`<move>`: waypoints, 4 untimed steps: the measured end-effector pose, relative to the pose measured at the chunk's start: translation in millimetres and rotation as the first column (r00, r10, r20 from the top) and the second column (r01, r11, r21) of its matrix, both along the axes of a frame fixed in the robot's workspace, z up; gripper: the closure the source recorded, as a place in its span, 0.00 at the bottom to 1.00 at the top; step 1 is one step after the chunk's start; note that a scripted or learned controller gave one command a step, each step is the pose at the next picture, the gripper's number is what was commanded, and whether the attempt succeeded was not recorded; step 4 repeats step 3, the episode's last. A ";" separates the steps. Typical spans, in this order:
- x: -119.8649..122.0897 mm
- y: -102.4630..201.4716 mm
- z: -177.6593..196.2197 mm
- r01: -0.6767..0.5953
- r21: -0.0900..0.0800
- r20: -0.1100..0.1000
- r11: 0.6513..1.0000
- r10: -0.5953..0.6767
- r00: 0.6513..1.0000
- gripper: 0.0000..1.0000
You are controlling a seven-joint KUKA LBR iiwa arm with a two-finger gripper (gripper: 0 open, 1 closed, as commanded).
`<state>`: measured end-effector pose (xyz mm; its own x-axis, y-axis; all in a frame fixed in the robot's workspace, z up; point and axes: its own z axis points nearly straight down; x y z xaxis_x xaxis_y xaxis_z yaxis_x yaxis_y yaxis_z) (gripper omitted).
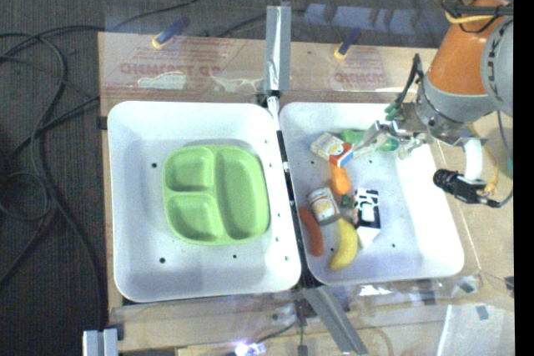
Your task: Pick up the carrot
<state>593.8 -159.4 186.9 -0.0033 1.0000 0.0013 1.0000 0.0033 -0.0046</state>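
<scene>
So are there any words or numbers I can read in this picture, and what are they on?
No text here can be read for sure.
Red printing on the brown board behind the bins: mirrored-looking and too faint to read.
Small carton in the right bin: a printed label, too small to read.
Little can: label too blurred.
Black-and-white packet: a pattern, with no clear letters.
The green tray, carrot and banana carry no writing.

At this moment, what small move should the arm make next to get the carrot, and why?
Probably a short shift left and toward the bin's near side, then down. The gripper sits at the far part of the right bin, near green items, while the carrot lies apart from it, beside the can.
</scene>
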 end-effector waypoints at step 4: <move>4.7 97.5 59.5 0.041 -0.005 0.001 0.999 -0.041 0.999 1.00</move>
